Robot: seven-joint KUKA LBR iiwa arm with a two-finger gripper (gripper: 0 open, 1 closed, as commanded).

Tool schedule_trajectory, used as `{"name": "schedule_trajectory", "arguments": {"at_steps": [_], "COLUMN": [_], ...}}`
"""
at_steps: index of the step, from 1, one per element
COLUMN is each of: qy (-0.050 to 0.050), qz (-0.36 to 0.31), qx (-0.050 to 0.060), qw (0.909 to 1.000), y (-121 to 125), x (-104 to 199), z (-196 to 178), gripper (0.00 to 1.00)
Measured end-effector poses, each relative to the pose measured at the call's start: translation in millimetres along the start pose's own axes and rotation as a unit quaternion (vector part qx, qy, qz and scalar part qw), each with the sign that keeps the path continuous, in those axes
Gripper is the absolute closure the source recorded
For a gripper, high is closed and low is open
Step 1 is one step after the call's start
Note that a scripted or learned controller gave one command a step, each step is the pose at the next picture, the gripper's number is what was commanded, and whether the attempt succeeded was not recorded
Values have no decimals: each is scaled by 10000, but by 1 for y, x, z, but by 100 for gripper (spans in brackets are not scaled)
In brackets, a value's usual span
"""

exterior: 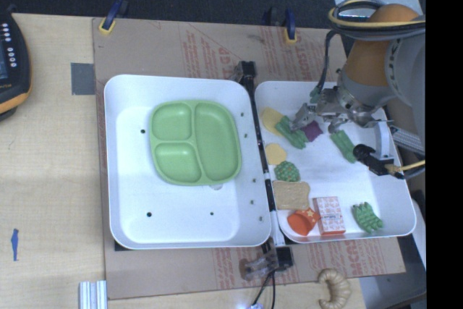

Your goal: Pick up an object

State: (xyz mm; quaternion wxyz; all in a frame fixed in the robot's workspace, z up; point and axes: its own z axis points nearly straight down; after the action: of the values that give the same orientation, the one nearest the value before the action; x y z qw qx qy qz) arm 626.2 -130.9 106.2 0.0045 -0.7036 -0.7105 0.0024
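Two white bins are seen on the bench; the left bin (123, 155) carries a green divided plate (195, 142), the right bin (405, 217) carries small toy foods. The gripper (323, 117) is lowered near the far edge of the right bin, over a purple piece (312, 131) and a green vegetable (292, 134). It cannot be told if the jaws are apart or together. The reaching step seems to be in hand; next, a closing around one piece and a straight lift would be needed.

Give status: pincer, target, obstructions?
Pincer low in right bin, fingers straddling purple piece. Not lifted. Green pieces crowd both sides.
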Motion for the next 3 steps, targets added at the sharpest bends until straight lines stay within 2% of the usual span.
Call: {"name": "schedule_trajectory", "arguments": {"at_steps": [1,2,3], "qy": [-20,-20,-24], "qz": [7,6,22], "qx": [-26,-22,-51], "qw": [10000,10000,10000], "y": [1,1,-7], "x": [-4,-4,7], "z": [-15,-15,11], "gripper": [100,0,0]}}
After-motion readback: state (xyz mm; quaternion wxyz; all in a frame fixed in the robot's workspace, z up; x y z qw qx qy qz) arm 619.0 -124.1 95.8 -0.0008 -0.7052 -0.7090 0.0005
